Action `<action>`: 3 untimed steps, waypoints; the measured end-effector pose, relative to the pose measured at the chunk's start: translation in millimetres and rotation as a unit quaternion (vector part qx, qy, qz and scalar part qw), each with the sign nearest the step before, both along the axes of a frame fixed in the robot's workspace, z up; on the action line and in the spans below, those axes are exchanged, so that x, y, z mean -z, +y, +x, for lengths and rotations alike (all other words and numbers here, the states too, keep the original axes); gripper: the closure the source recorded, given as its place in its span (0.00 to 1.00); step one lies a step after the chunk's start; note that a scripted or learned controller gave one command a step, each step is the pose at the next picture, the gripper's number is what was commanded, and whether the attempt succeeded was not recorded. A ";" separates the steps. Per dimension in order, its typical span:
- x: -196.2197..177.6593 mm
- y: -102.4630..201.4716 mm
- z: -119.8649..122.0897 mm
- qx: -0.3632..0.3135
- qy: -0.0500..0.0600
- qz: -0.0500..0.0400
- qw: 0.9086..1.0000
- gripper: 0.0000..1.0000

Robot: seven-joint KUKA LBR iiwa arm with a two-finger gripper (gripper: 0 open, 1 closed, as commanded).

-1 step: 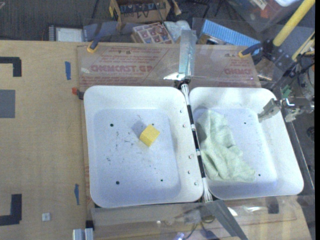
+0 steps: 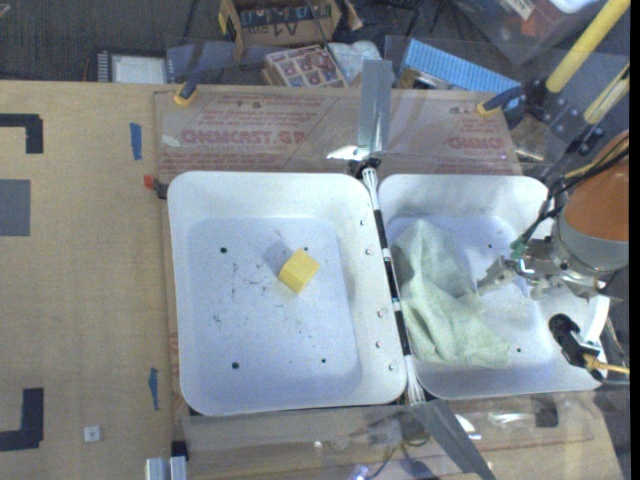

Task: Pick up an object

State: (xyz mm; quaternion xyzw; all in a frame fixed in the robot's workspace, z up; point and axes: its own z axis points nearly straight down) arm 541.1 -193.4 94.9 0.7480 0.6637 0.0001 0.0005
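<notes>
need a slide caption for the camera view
Gripper over crumpled pale green cloth in right white bin; small yellow block in left.

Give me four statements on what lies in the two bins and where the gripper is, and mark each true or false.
1. The yellow block lies in the left bin. True.
2. The pale green cloth lies in the left bin. False: it lies in the right bin.
3. The gripper is over the right bin, beside the cloth. True.
4. The block rests on the cloth. False: they are in separate bins.
</notes>
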 end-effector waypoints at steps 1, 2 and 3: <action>7.0 84.2 -23.6 0.132 -0.003 0.001 0.991 0.00; 4.5 97.2 -27.1 -0.039 0.000 0.000 0.999 0.00; -90.0 101.9 -59.3 -0.262 -0.001 -0.001 0.965 0.00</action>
